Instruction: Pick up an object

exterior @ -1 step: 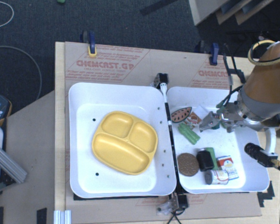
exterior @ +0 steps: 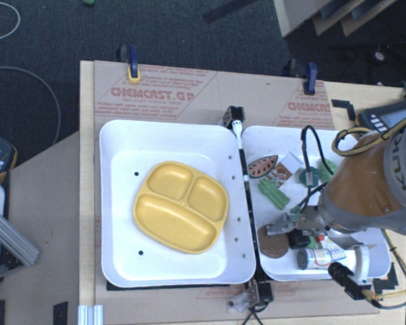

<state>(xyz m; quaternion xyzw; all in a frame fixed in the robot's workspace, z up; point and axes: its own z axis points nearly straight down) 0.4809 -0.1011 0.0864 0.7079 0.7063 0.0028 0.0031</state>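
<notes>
wrist end of the arm (exterior: 364, 194) sits low over the right bin (exterior: 381, 266), gripper (exterior: 291, 231) at the bin's front-left. can't tell the finger gap, arm body hides it; nothing visibly held. nearest candidate: brown disc (exterior: 274, 245), just below-left of the tip, touching or nearly so. green block (exterior: 274, 195) lies up-left, long axis diagonal. tube (exterior: 323, 257) just right. yellow tray (exterior: 181, 206) sits in the left bin (exterior: 120, 188), well apart.
</notes>
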